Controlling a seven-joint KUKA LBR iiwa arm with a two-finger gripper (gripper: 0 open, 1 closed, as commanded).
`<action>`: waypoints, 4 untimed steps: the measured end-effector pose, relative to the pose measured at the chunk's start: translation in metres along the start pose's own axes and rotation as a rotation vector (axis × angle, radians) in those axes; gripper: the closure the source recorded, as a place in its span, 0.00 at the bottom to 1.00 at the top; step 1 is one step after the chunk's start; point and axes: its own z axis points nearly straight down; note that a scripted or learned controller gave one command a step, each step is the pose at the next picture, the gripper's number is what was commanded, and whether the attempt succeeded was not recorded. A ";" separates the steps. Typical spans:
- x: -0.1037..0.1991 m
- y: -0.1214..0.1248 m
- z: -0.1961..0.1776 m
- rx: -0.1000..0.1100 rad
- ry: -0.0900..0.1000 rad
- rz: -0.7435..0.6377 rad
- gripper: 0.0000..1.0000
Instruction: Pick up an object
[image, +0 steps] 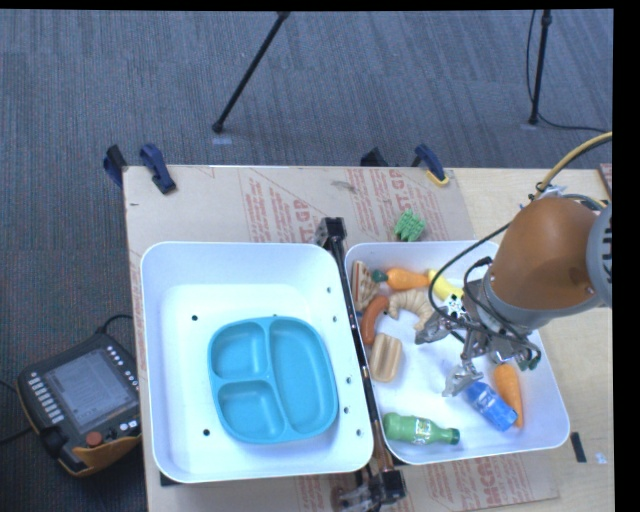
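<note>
Bench under the fixed overhead camera: two shallow white bins sit side by side on a board held by clamps. The left bin (160, 300) holds one blue divided plate (272, 378) with three compartments, lying flat near its middle. A handheld control pendant (80, 400) rests on the carpet to the left of the bench.

The right bin (556, 420) carries the loose objects. Counted left to right: one sausage-coloured link (372, 318) beside the inner wall, one tan bread-like piece (385, 357) just below it, one green bottle (420, 430) lying on its side near the front wall, one orange carrot (407, 278) near the back wall, one blue bottle (490, 404) lying tilted, and a second orange carrot (509, 390) touching it on the right. A small green item (409, 226) lies on the board outside the bin, behind it.

The arm reaches in from the right, its orange band (545, 255) leaning over the bin and wrist pointing down. The gripper (468, 372) hangs low over the bin floor, its metal fingers (462, 382) spread apart with nothing visibly between them, the tips just beside the upper end of the blue bottle.
</note>
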 end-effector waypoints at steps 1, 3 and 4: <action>0.049 -0.041 0.001 -0.003 0.000 -0.567 0.00; 0.072 0.007 0.001 -0.002 0.001 -0.862 0.00; -0.006 -0.051 0.000 -0.001 -0.004 -0.980 0.00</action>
